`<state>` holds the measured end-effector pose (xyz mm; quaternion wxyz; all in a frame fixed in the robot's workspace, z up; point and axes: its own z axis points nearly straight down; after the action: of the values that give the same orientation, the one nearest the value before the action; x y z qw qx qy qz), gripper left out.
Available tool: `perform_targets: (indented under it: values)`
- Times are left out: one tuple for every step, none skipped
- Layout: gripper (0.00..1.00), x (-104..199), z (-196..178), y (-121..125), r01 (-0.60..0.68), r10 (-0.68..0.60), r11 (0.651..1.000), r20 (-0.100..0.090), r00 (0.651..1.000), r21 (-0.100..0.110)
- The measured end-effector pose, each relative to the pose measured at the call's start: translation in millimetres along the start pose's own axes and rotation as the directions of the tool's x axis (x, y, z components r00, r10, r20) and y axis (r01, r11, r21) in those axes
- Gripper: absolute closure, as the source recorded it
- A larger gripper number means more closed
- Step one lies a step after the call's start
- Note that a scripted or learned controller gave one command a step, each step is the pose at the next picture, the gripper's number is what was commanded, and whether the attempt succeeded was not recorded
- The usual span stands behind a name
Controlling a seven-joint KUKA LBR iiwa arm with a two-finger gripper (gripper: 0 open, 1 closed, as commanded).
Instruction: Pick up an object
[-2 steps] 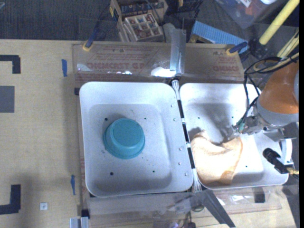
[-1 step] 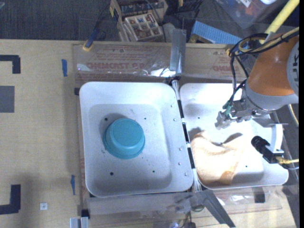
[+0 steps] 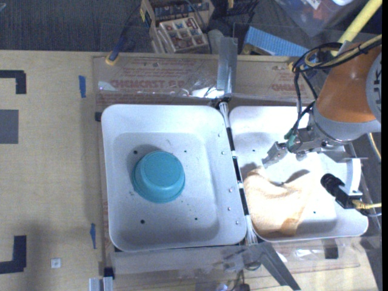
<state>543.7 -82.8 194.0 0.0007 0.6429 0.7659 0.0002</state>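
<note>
Nothing is picked up yet. Your gripper hangs above the cloth, and I cannot tell its state. The bowl sits untouched.

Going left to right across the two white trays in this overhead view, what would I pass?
Left bin → teal bowl → right bin → tan cloth → claw, hanging above the right bin → grey arm with orange band.

Beyond the left bin, a clear plastic sheet lies on the bench. Farther past it sit a stacked box and a blue pad.
</note>
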Motion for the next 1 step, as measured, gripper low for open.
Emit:
perform_targets:
  values:
    - [0.00, -80.2, 1.7, -4.3, -0.046, 0.046, 0.999, 0.002, 0.999, -0.002]
